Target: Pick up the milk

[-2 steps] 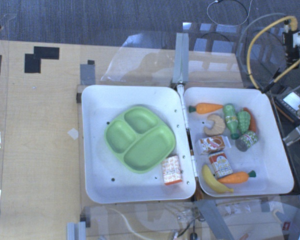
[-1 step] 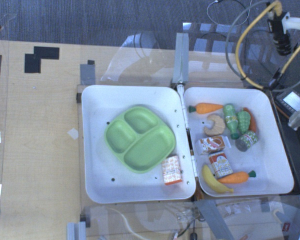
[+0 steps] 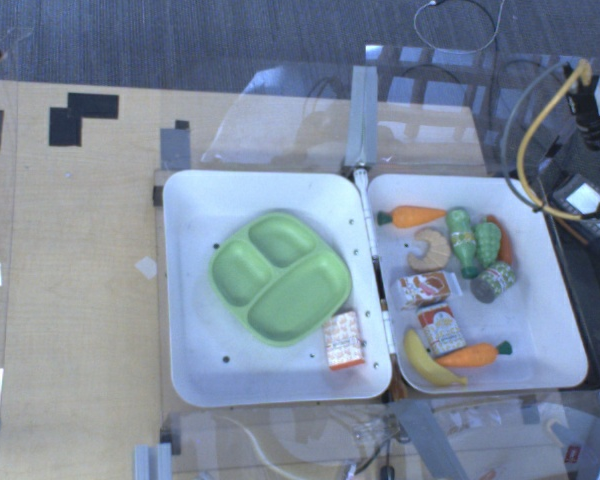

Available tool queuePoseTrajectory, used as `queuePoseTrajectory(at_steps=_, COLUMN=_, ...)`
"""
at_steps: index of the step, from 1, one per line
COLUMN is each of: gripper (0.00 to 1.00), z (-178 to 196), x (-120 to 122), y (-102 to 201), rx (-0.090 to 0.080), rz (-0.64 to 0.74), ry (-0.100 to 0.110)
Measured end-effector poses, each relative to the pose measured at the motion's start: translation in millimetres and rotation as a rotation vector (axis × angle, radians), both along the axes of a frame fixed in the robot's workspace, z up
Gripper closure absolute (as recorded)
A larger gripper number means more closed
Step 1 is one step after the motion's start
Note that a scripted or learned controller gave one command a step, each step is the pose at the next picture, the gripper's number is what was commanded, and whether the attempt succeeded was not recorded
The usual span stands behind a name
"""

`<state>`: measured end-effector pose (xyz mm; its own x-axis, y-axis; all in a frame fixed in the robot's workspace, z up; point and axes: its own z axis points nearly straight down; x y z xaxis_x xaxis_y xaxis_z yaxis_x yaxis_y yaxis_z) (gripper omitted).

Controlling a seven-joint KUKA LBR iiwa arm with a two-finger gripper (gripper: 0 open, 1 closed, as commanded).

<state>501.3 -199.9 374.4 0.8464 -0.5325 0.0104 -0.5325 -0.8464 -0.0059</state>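
Milk (image 3: 344, 340): upright carton in left bin (image 3: 185, 298), touching the green plate (image 3: 280, 278) at its lower right corner.
Right bin (image 3: 550, 298): carrots, banana, two cartons.
Grip: cannot tell.

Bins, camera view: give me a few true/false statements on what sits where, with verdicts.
1. The green divided plate lies in the left bin. True.
2. A small carton stands in the left bin beside the plate. True.
3. The banana lies on the green plate. False: it lies in the right bin, near its front edge.
4. Two carrots are in the right bin, one at the back and one at the front. True.
5. The grey can sits in the left bin. False: it is in the right bin.
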Motion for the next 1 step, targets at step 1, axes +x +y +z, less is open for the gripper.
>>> queuePoseTrajectory(at_steps=1, gripper=1.0, z=62.5, x=1.9, y=64.4, rx=0.0, rz=0.357, ry=-0.014)
